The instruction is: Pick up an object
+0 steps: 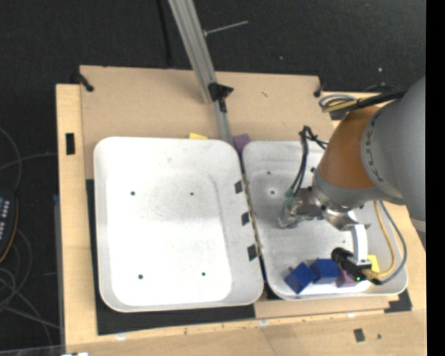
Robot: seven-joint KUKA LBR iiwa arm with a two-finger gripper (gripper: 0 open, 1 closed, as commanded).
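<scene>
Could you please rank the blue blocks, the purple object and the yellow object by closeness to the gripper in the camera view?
From the gripper:
1. Blue blocks, right bin, near edge.
2. Purple object, behind where the bins meet.
3. Yellow object, behind the left bin.

Arm [400, 147] enters from the right, grey link uppermost, orange band [345, 158] above the wrist. Wrist angled downward and leftward. Gripper [291, 217] low at the arm's left end; cables run along the wrist
</scene>
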